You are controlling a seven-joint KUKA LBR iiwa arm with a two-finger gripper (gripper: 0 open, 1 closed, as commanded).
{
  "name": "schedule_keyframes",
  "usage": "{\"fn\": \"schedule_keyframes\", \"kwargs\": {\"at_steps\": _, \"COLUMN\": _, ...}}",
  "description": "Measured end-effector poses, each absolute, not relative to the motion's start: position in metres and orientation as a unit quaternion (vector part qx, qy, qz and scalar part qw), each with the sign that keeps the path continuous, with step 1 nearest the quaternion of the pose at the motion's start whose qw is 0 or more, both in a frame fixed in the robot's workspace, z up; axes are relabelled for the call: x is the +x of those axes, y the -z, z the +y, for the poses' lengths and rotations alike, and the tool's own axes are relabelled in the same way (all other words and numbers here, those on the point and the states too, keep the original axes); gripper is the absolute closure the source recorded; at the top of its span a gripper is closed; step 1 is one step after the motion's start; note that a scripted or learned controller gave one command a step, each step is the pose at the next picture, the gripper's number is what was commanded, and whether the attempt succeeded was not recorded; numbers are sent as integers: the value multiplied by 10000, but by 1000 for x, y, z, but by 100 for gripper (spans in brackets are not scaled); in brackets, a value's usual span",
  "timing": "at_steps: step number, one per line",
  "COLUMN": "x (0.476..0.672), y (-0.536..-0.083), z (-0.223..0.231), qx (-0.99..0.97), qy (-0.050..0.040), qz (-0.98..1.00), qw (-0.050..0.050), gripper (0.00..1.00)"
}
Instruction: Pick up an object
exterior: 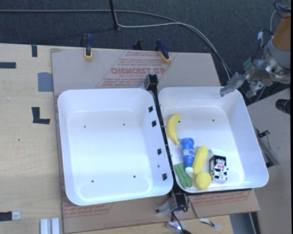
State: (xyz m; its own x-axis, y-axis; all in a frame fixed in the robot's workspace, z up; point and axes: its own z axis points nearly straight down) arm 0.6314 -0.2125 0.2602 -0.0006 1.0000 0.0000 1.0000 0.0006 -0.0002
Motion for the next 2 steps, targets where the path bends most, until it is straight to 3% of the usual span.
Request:
{"fn": "schedule_keyframes", "kwargs": {"at_steps": 1, "x": 617, "y": -100, "z": -157, "qx": -7059, "qy": -35, "qz": -7082, "qw": 61, "gripper": 0}}
{"fn": "schedule_keyframes", "kwargs": {"at_steps": 2, "x": 558, "y": -121, "z": -100, "qx": -7060, "qy": -2, "qz": -7082, "qw": 13, "gripper": 0}}
